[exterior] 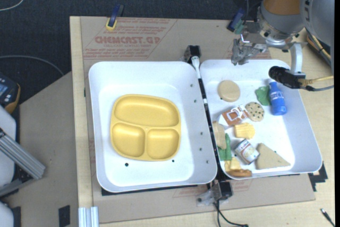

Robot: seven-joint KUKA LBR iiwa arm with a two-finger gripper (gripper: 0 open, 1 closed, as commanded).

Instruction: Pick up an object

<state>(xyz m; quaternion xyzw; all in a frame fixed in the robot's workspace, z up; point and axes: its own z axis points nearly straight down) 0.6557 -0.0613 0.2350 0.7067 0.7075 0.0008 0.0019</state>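
- Flat brown cardboard sheet (pixel 133 37) with faded red lettering lies under both bins
- Left shallow white plastic bin (pixel 101 114), glossy with rounded corners, holds a matte yellow three-compartment plastic tray (pixel 145 126); two small wells in front, one long well behind
- Right shallow white plastic bin (pixel 303 130) holds the small objects; round tan disc (pixel 229 91) near its back, blue cylindrical bottle (pixel 277 98) toward its right side, beige wedge (pixel 271 157) at its front, speckled round cookie (pixel 254 110) mid-bin
- Metal two-finger gripper (pixel 241 57) hangs over the right bin's back rim, apart from every object; whether it is wide or narrow cannot be told
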